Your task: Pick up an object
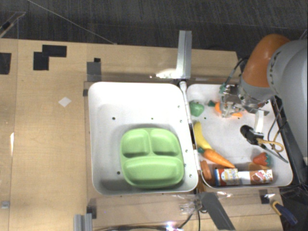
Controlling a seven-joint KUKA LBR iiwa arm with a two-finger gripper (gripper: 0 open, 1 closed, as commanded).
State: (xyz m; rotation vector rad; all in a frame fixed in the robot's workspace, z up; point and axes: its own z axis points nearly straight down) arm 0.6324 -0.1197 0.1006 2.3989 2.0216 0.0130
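My gripper (230, 108) hangs low over the far part of the right bin (226, 141), under the grey wrist with its orange band. A small orange object (218, 108) lies right at the gripper, partly hidden by it; I cannot tell whether it is between the fingers. Left of it, near the bin's dividing wall, lies a small green object (196, 109). A yellow banana (200, 135), an orange carrot (219, 158), a ketchup-style bottle (242, 176) on its side and a red strawberry (261, 159) lie along the bin's left and near sides.
The left bin (110, 105) holds a green divided plate (151, 156) toward its near side. A brown item (206, 169) sits at the bottle's left end. The arm's bulk covers the right bin's far right corner.
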